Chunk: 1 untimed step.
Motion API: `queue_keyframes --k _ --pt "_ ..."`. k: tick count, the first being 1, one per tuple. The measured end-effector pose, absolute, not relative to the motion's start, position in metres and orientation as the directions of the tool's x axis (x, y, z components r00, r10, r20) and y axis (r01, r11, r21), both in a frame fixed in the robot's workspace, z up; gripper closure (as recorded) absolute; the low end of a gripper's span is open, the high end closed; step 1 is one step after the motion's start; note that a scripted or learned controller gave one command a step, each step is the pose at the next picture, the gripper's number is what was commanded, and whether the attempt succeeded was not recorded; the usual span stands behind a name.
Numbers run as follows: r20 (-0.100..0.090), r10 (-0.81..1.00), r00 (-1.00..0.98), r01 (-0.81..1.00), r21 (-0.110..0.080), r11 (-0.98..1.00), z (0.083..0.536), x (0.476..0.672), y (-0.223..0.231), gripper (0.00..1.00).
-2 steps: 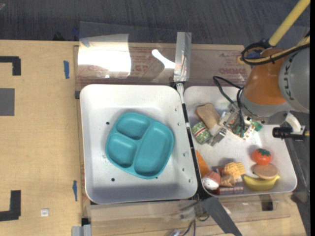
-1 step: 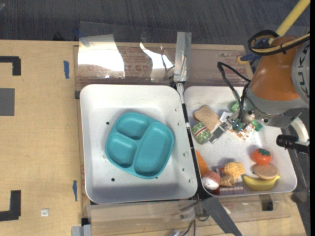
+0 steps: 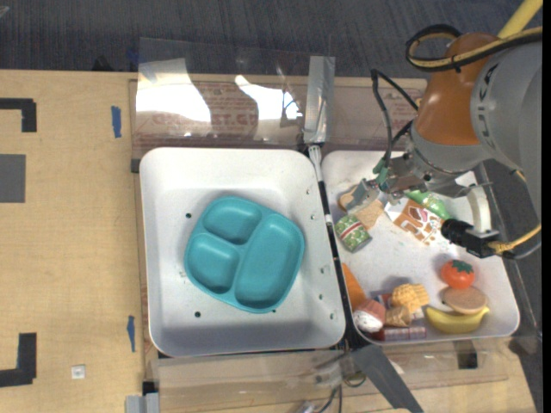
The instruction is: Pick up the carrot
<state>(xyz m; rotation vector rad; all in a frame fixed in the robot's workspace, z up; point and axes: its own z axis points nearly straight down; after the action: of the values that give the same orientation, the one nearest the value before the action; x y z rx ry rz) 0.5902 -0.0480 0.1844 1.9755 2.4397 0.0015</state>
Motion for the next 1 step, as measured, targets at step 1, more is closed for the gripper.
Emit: queue_keyframes --k 1 --pt "0.0 0.978 0.21 0.978 -0.004 -0.21 0.1839 0.51 -0.0604 0.0"
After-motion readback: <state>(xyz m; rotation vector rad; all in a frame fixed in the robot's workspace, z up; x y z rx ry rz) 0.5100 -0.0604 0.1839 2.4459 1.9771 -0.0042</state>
